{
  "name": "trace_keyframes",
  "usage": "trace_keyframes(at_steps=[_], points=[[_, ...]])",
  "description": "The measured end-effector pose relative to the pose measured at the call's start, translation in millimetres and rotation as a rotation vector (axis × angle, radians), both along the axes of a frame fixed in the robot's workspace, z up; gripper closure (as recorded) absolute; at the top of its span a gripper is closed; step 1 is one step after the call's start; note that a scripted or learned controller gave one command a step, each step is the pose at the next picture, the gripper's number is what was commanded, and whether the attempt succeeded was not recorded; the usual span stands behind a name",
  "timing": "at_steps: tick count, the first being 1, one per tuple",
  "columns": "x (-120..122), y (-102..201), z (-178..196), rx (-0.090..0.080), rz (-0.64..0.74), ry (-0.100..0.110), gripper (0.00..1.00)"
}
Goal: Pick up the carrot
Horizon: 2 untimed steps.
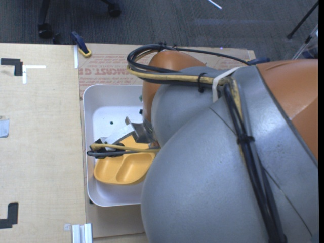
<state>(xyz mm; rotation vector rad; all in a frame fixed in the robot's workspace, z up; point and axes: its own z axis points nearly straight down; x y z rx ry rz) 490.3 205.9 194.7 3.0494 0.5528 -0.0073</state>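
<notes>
- Arm (228, 176) fills the right and centre of the camera view, grey shell, orange band (298, 95) at upper right, and it covers most of the bin area.
- Cable bundle (167, 59), black plus one yellowish line, loops over the top of the arm and runs down its shell. A white tie (220, 81) straps it near the middle.
- One white bin (89, 135) shows at the arm's left, with its left wall and part of its floor exposed.
- Gripper (138, 128): a grey metal part sticks out from under the arm, low over the bin floor, just above the dish. Open or closed: cannot tell.
- Yellow divided dish (121, 168) sits in the near part of the bin, its right side tucked under the arm.
- Black-handled tool (106, 150) lies across the dish's far rim, roughly horizontal, touching it.
- Carrot: cannot tell where it is, and nothing in the exposed part of the bin reads as one.
- Cardboard sheet (106, 67) with red print lies under the bin's far edge.
- Light wooden bench (40, 151) is on the left, with black marks on it.
- A small blue-and-yellow item (81, 44) sits at the bench's far edge.
- Dark carpet beyond, with a chair base (76, 4) at top left.
</notes>
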Motion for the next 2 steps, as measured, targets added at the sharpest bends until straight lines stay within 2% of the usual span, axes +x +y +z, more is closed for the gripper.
trace_keyframes(at_steps=[1,2], points=[[1.8,18.8,-37.1,0.035,-0.074,0.009,1.00],[2.5,20.5,-35.6,0.038,-0.071,0.006,0.00]])
